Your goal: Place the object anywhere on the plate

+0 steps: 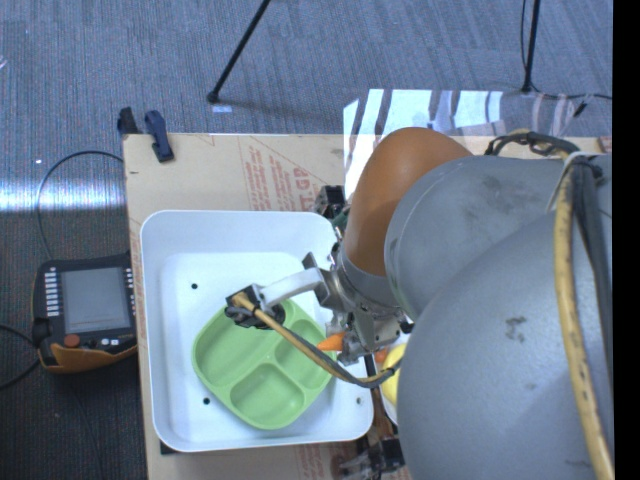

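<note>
A light green divided plate (255, 368) lies in the left white bin (165, 268), toward its front. The gripper (352, 346) hangs over the plate's right edge, mostly hidden under the grey wrist and the orange band. A small orange object (330, 343) shows right at the gripper's tip, just above the plate's right rim. Whether it is held or resting there cannot be made out.
A yellow object (392, 376) peeks out from under the arm at the boundary to the right bin. The big grey arm covers the right bin. A teach pendant (88, 310) lies on the floor left of the bench.
</note>
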